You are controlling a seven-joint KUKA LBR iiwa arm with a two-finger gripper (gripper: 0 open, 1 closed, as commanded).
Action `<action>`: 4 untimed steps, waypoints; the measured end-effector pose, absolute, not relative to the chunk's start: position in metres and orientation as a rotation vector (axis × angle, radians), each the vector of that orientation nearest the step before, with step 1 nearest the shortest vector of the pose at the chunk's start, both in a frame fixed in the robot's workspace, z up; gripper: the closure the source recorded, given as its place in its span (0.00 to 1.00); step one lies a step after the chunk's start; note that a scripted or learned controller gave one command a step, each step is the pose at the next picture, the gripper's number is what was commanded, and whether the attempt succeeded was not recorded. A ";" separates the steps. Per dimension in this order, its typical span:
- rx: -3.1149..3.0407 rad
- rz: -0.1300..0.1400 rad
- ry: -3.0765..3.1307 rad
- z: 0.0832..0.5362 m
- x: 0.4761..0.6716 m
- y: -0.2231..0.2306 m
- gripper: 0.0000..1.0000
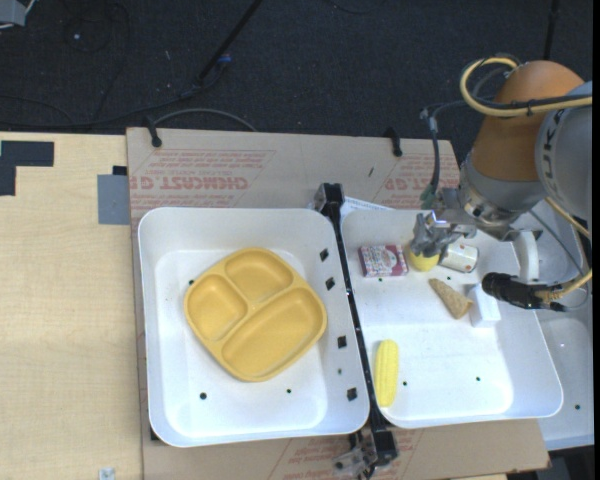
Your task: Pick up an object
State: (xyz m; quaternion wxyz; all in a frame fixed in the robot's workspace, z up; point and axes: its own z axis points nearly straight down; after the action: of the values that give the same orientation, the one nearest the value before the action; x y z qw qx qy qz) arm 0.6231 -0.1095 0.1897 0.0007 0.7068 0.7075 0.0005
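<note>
camera view: two white bins sit side by side on the bench. the left bin [165, 268] has a yellow plate [256, 313] with three parts lying flat in the middle. the right bin [520, 388] has the small things to pick from. a corn cob [386, 371] lies near the front, close to the wall between the bins. a little pink box [382, 260] lies near the back. a brown wedge [451, 297], maybe a bit of toy bread, lies a bit to the right of the box. a small yellow thing [423, 261] sits just beside the pink box, and a small white thing [459, 258] sits next to it.

the arm comes in from the right and bends down over the back of the right bin. the gripper [429, 236] is low, right on top of the small yellow thing. it looks like it went there to grab that one. i cannot tell how the gripper is set or if it has a grip, because it is too small and dark. the yellow thing looks like it is on the bin floor, so i think the pick is not done yet.
</note>
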 end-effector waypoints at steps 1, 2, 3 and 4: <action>2.218 0.004 2.220 0.252 0.630 -0.112 1.00; 2.220 -0.003 2.229 0.238 0.624 -0.054 1.00; 2.220 -0.004 2.229 0.234 0.617 -0.011 1.00; 2.218 -0.001 2.228 0.239 0.623 0.044 1.00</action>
State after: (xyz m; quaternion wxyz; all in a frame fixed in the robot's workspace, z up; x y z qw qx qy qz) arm 0.6231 0.0436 0.2388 -0.0010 0.7056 0.7086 -0.0004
